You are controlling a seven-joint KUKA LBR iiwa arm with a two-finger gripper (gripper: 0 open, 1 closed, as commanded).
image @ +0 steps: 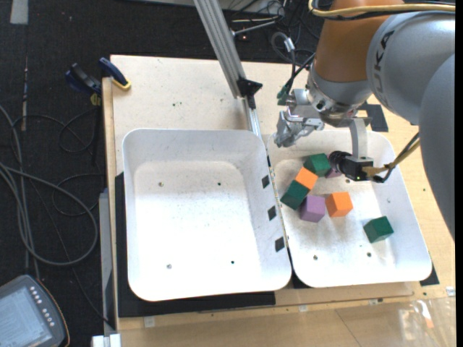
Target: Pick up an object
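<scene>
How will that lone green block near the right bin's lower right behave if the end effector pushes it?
The green block looks like a flat-faced cube, so it should slide, not roll. It seems small and rigid, probably light. With open floor around it in the right bin, it may skid or twist away.

The pale desk [181, 92] carries two shallow white bins side by side, the left bin [195, 212] touching the right bin [405, 255], with a blue-and-yellow clamp [98, 78] gripping its far left corner.

fixed camera above bench [181, 92], slanted downward, both bins visible
</scene>
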